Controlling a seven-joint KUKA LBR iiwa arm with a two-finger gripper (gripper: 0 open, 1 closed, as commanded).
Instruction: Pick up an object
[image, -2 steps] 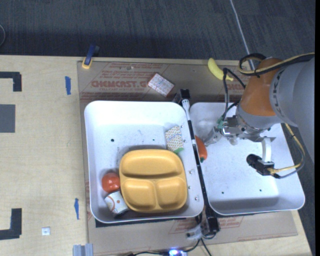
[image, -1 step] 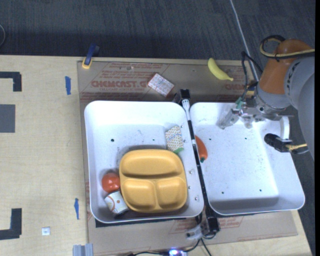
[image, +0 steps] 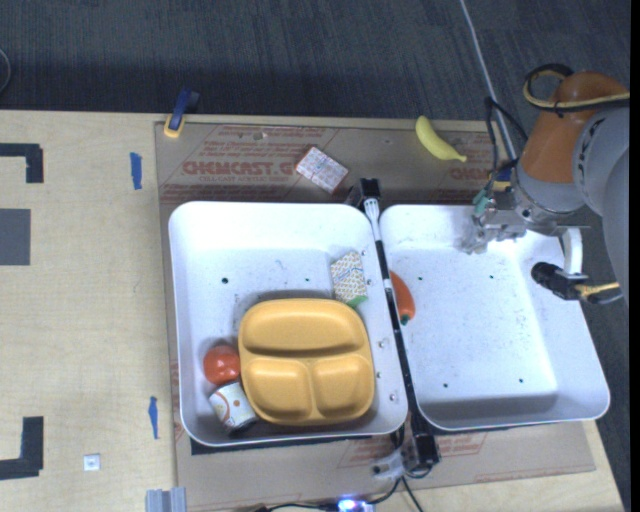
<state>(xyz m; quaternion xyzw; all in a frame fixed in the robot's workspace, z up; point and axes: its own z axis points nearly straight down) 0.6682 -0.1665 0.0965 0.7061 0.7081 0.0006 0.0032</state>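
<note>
I'm hanging over the right bin (image: 560, 400), up near its far edge, with my gripper (image: 487, 232) low above the white floor at about the bin's twelve o'clock. Whether anything sits between my tips I cannot make out at this angle; they look like a small grey cluster and nothing more, so I call it undecided.

The nearest candidate, as I judge it, is the orange carrot-like piece (image: 402, 297) lying against the divider between the bins. From me it sits at roughly eight o'clock, near but clearly apart. Its long axis runs close to twelve-to-six, along the divider, so I'd want my jaws closing across it, nine-to-three.

The divider crowds its left flank, and that's the catch: one tip would have little room there.

Over in the left bin (image: 190, 300) the yellow compartment tray (image: 305, 360) lies flat, with a red ball (image: 220, 364) and a small cup (image: 232, 405) at its nine o'clock side, and a patterned packet (image: 349, 276) at its one o'clock. All well farther off. A banana (image: 438, 139) rests outside the bins, at my eleven o'clock.
</note>
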